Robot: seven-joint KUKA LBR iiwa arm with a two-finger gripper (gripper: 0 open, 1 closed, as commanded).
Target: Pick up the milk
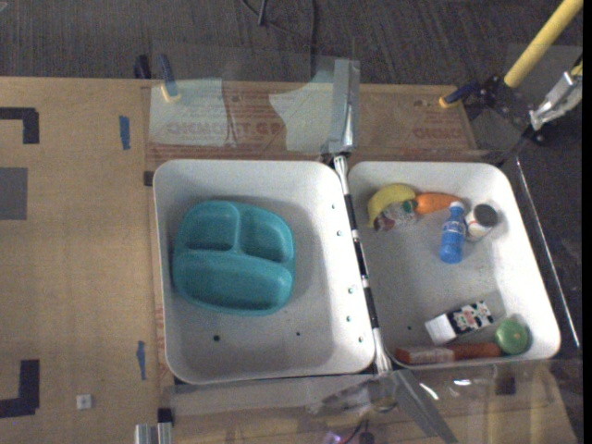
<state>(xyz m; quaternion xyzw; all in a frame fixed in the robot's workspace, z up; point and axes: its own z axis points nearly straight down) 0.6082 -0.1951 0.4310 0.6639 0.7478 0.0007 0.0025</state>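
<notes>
Red stick (448, 351) just below milk (459, 322), green ball (511, 336) beside it, jaws' state untellable

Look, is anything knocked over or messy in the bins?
The milk lies on its side near the right bin's front edge. The blue bottle looks tipped too. Nothing seems spilled. The teal tray sits flat.

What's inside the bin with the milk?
The right bin holds the milk, a banana, carrot, blue bottle, can, green ball and red stick.
</notes>
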